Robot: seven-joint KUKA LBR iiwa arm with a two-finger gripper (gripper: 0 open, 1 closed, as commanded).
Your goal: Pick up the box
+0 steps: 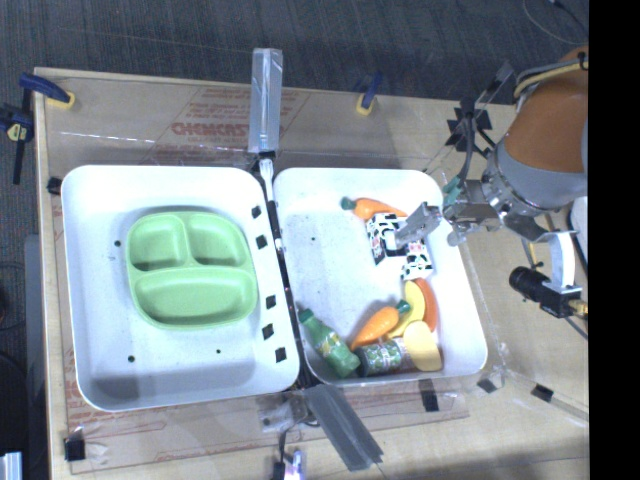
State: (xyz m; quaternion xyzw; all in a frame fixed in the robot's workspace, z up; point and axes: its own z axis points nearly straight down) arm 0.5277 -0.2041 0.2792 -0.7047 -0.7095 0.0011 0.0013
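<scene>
The box (384, 234) is black and white with a cow-like pattern and lies in the right bin (320, 268), near its upper right. My gripper (414, 225) reaches in from the right and sits directly over the box, covering its middle, so patterned parts show on both sides of it. Whether the gripper is touching the box is unclear from this angle.
An orange carrot (372, 208) lies just behind the box. Toward the front of the right bin sit a second carrot (378, 323), a yellow-orange fruit (416, 300), a green bottle (326, 342), a can (381, 358) and a yellow piece (423, 347). A green divided plate (192, 266) lies in the left bin (90, 368).
</scene>
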